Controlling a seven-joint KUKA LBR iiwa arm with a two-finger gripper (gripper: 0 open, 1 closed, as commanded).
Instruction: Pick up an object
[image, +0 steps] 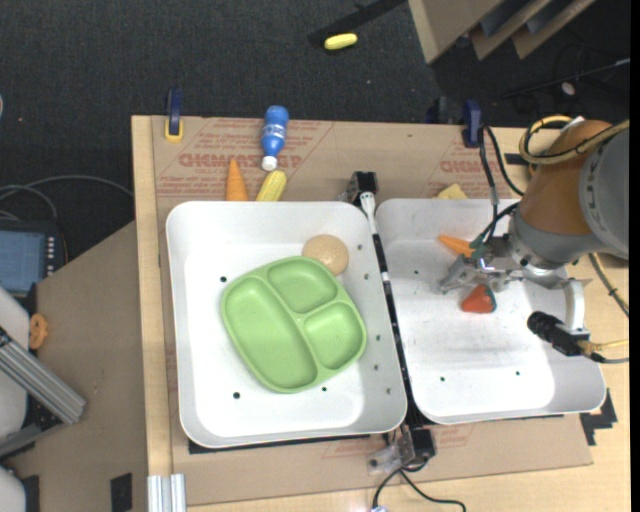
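Note:
In the right bin (500, 400), my gripper (474, 277) hangs low at the end of the grey arm with its orange band (552, 190). A small red object (479, 300) lies on the bin floor directly beneath and just in front of the gripper, either touching it or very close. Slightly behind the gripper, to its left, rests an orange carrot-like piece (455, 243). In the left bin (200, 300) sits a green divided plate (292, 322), with a tan round object (327, 253) at its far edge.
Behind the left bin, a blue-and-white bottle (273, 135), an orange cone (235, 182) and a yellow piece (271, 186) lie on the cardboard. A black part (365, 185) sits at the ridge between the bins. Cables (560, 335) trail along the right bin's right side.

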